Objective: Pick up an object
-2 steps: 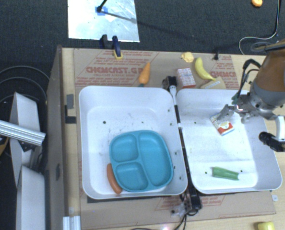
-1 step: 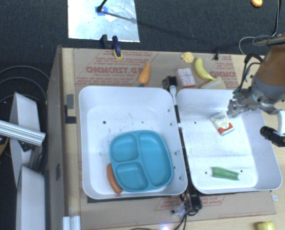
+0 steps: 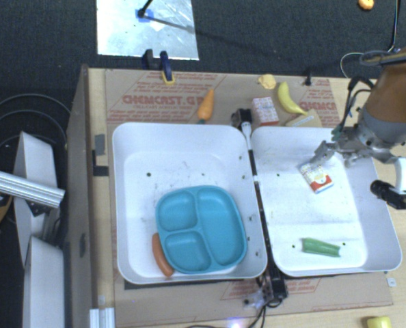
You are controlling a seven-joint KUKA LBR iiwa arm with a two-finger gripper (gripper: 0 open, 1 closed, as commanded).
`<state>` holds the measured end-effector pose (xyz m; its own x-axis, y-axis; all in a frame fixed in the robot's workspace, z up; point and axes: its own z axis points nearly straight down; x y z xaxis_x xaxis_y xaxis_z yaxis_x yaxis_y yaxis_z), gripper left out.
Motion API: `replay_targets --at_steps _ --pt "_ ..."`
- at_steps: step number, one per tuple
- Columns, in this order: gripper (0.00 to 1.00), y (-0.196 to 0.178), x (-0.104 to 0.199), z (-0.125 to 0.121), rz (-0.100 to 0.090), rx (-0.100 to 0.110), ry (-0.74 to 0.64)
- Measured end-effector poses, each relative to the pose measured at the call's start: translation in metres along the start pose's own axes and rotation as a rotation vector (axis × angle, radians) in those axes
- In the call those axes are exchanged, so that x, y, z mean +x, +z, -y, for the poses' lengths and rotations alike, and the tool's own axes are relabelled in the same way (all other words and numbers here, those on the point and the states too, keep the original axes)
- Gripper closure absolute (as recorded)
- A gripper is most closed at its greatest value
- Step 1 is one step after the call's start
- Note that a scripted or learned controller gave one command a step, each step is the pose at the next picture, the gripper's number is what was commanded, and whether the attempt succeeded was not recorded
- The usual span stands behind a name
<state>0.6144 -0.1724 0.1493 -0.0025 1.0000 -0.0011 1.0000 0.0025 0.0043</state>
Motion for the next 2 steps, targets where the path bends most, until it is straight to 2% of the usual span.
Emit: replay_targets --at_steps 1,2 --pt "0.00 0.037 0.012 0.006 -0.001 0.004 -0.002" --pt "1.00 0.025 0.012 0.005 0.000 0.000 -0.001"
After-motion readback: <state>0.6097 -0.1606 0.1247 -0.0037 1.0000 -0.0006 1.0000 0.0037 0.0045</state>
